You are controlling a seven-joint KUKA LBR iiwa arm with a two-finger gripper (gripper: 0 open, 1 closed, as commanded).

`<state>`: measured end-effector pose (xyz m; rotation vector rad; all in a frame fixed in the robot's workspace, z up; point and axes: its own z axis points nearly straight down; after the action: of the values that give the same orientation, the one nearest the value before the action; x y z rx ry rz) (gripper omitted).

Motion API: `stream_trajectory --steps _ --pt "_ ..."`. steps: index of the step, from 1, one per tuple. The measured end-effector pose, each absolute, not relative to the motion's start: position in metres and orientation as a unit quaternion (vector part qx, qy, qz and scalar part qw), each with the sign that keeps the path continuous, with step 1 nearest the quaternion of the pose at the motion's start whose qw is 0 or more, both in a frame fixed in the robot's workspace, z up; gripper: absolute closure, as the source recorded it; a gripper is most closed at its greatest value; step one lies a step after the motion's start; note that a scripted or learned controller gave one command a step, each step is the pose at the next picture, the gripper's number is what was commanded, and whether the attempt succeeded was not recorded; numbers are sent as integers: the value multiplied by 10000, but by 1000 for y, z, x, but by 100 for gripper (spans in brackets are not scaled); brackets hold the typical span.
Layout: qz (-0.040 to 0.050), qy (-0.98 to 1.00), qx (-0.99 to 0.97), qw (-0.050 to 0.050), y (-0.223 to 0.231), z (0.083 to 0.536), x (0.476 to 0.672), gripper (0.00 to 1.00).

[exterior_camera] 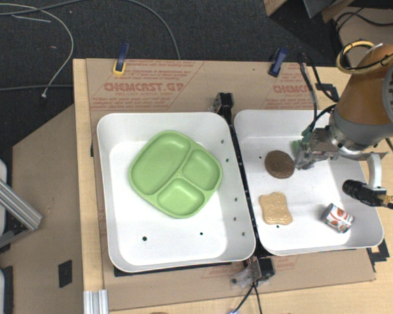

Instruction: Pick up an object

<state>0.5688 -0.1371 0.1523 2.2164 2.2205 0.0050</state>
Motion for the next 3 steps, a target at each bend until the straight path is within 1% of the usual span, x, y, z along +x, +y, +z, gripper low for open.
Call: stream_trajectory --steps 2,3 --pt "19 7077 7065 29 -133 240 574 100" --pt "12 7077 7066 16 -133 265 575 100"
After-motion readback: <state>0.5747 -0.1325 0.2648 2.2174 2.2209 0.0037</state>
